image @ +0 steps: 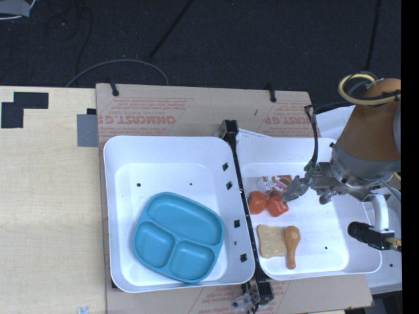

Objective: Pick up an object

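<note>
**Gripper low over red toys in right bin**

The gripper (292, 191) sits at the red pepper toy (277, 205), seemingly touching it; how far it is open I cannot tell. A red tomato toy (257, 202) lies at the pepper's nine o'clock, a toast slice (270, 240) at six.

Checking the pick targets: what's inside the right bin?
The right bin holds two red toy pieces, a tan slice and a tan drumstick-like piece, with the gripper beside the red ones. The arm covers the bin's right part.
</note>
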